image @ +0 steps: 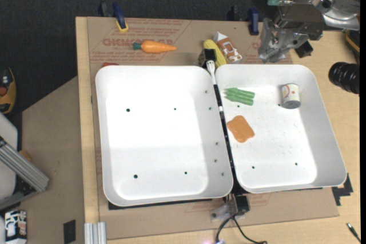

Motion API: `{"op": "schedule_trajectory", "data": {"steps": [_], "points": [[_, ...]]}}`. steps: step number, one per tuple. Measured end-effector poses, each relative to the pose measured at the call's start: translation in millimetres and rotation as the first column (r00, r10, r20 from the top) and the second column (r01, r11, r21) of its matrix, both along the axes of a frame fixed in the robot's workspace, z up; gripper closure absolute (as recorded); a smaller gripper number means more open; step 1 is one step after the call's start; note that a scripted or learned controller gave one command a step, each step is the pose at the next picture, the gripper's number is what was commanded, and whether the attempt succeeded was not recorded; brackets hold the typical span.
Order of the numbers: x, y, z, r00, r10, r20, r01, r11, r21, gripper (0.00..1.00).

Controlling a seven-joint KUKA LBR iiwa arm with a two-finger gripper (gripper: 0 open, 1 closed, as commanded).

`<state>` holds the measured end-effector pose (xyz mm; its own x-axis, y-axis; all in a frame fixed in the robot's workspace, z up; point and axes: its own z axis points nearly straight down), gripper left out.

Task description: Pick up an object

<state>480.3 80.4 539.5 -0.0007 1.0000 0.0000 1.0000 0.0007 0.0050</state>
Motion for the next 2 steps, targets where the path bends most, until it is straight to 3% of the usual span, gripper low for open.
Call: {"op": "schedule_trajectory", "data": {"steps": [1,2], "points": [[0,0,-1,1.000,0.000,-0.002,0.000,1.000,0.000,0.00],[1,0,10,1.000,0.000,0.003,0.000,1.000,0.000,1.00]]}}
